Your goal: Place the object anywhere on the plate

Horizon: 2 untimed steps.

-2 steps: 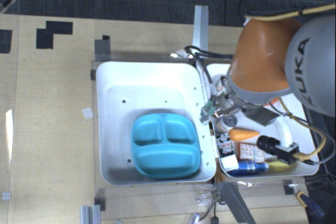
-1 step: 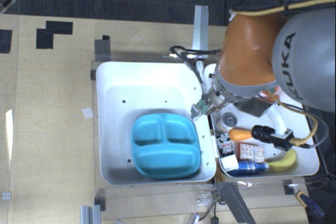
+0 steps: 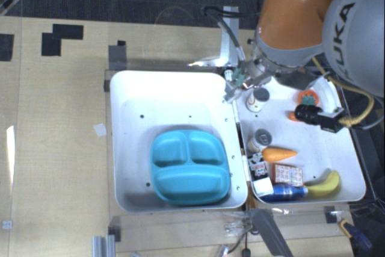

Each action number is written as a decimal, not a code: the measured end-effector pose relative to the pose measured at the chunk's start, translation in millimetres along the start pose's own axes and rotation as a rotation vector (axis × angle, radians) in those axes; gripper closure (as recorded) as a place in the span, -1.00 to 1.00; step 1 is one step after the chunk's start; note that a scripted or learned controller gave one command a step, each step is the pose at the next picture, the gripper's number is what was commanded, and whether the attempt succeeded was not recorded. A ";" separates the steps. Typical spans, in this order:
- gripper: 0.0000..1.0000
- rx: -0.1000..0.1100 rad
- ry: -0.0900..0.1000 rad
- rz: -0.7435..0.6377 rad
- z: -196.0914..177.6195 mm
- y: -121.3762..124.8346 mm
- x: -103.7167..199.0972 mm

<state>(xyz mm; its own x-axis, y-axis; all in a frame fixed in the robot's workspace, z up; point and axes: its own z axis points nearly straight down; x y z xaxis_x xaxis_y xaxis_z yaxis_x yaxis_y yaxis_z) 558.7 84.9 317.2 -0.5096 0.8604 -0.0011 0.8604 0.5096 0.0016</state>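
A blue divided plate (image 3: 190,167) lies in the left white bin (image 3: 129,129), toward its front. My gripper (image 3: 242,79) hangs at the back of the wall between the two bins, above the right bin's far left corner, well behind the plate. Nothing is visible in it. In the right bin (image 3: 352,159) lie an orange carrot (image 3: 280,154), a yellow banana (image 3: 325,184), a blue bottle (image 3: 283,192), a red patterned box (image 3: 287,174) and a small grey can (image 3: 261,138).
A small white round item (image 3: 255,105) sits just below the gripper. An orange and green piece (image 3: 308,97) lies at the right bin's back right. A black-and-white item (image 3: 257,166) rests against the divider. The arm's bulk overhangs the right bin's back.
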 end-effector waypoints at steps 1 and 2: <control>1.00 0.003 0.001 0.227 76.8 -77.4 -39.2; 1.00 0.003 0.001 0.343 130.3 -70.3 22.4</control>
<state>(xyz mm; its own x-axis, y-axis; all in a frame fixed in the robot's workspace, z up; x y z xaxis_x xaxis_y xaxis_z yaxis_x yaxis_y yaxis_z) 487.0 68.3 186.7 -0.1911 0.9816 -0.0001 0.9816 0.1911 -0.0014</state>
